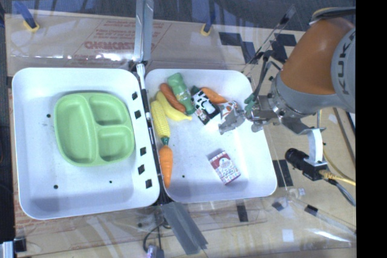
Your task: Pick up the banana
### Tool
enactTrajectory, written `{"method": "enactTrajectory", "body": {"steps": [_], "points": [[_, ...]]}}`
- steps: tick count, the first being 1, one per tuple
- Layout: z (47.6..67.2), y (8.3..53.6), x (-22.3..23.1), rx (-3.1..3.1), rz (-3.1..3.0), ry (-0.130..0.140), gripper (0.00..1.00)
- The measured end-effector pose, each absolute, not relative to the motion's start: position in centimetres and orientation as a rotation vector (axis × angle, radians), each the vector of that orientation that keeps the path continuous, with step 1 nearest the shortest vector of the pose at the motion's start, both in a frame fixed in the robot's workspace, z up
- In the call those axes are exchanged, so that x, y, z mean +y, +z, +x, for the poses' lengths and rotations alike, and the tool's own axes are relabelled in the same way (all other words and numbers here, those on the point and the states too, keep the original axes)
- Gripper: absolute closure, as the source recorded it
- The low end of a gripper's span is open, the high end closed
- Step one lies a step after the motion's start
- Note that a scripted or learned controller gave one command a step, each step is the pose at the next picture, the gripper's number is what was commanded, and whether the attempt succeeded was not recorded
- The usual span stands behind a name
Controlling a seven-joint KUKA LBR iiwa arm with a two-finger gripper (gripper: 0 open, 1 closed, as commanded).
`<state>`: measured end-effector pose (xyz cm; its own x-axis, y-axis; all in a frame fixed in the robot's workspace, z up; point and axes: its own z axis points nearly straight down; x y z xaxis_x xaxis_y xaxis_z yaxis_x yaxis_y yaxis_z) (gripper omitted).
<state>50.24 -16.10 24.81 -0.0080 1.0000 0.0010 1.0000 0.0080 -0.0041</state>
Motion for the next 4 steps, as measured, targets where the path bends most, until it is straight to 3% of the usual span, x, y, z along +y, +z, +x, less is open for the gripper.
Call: {"method": "enactTrajectory", "body": {"steps": [1,2,3,4], "points": [[55.6,13.5,-9.6,-2.376,-2.049,0.006,0.00],[60.4,9.8,-10.1,-2.417,-2.023,0.000,0.00],[60.3,10.6,-9.9,-2.419,-2.014,0.001,1.00],[65.7,19.2,-4.3,-2.281,-2.160,0.002,1.00]]}}
